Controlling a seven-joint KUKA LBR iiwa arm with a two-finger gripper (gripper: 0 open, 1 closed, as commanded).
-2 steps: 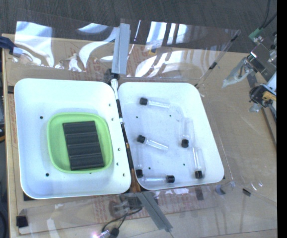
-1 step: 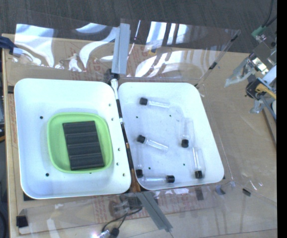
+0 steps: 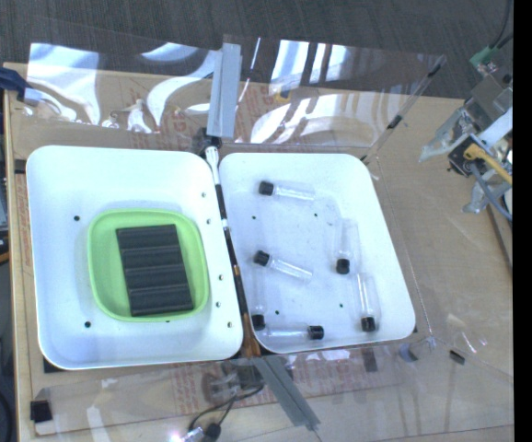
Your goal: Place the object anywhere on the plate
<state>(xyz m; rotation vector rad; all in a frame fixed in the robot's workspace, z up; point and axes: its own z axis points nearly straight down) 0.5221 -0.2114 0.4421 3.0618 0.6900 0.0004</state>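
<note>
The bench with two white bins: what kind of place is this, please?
Probably a robotics lab test cell. Clear plastic tubes with black caps lie in the right bin, a green plate in the left bin, with transparent guard panels around.

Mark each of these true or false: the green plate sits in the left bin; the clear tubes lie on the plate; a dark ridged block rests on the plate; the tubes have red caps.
1. The green plate sits in the left bin. True.
2. The clear tubes lie on the plate. False: they lie in the right bin.
3. A dark ridged block rests on the plate. True.
4. The tubes have red caps. False: the caps are black.
</note>
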